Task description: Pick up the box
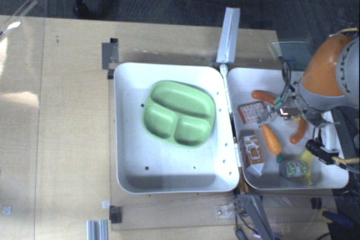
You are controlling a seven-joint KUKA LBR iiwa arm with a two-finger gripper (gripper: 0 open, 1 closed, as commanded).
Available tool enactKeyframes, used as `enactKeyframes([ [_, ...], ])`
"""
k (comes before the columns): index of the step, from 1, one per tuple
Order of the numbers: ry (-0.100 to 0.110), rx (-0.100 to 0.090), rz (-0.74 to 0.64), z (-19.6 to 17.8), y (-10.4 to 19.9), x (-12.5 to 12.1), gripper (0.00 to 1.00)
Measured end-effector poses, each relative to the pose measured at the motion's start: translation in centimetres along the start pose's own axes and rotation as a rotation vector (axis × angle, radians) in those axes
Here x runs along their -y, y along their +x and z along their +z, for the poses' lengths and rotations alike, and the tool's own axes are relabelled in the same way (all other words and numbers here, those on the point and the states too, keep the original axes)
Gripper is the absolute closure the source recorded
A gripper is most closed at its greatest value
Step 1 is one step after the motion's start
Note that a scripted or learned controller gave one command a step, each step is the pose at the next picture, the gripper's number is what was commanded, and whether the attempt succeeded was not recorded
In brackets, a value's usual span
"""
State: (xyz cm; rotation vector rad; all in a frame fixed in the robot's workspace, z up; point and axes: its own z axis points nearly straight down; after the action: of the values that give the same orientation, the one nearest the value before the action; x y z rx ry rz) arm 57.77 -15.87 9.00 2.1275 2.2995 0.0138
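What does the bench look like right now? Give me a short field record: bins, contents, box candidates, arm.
left bin: holds a green three-compartment tray
right bin: holds food items and cartons
box candidates: flat printed carton upper left; second carton by the bin's left wall
other items: carrot, sausage, green can
arm: over the right bin
pincer: low beside the upper carton; grasp not discernible
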Motion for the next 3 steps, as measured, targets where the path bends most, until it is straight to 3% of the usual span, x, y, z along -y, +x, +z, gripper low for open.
enactKeyframes([
  [1, -0.001, 0.002, -0.426, 0.0, -1.1, -1.9, 0.0],
  [2, 0.0, 0.004, -0.953, 0.0, -3.0, -2.7, 0.0],
  [3, -0.01, 0.01, -0.954, -1.4, -2.9, -3.1, 1.0],
])
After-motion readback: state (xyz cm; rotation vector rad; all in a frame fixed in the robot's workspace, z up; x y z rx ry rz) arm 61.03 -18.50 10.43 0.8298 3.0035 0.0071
